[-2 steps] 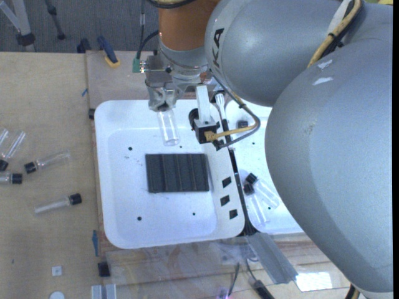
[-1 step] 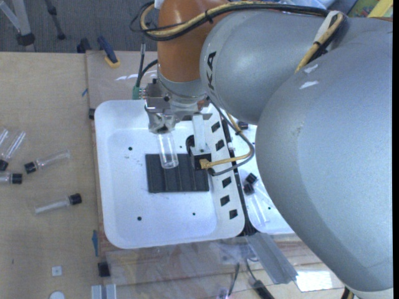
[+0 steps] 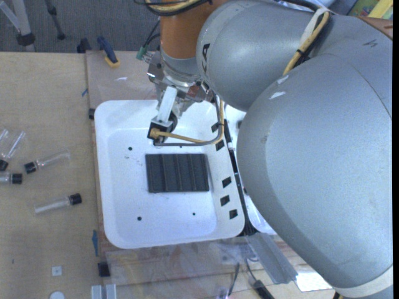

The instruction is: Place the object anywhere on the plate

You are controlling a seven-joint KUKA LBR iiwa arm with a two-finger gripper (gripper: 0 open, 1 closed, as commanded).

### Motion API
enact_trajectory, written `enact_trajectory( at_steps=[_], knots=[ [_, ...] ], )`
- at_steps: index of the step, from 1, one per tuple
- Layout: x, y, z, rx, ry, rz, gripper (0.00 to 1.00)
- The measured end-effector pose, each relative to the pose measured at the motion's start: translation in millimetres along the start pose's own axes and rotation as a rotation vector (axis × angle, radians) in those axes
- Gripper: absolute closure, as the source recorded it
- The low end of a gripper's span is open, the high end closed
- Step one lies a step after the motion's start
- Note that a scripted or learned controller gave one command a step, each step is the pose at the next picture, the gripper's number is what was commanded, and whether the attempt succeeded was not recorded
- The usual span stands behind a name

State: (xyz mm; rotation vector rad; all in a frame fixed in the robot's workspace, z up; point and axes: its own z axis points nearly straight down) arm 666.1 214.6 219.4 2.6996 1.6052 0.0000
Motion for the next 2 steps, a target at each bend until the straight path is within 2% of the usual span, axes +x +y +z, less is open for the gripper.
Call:
enact_trajectory(
  at_steps=[1, 2],
  knots=[
    [-13, -46, -22, 0.005, -0.003, -0.156, 1.00],
    [-8, -36, 6, 0.005, -0.003, -0.223, 1.00]
  ],
)
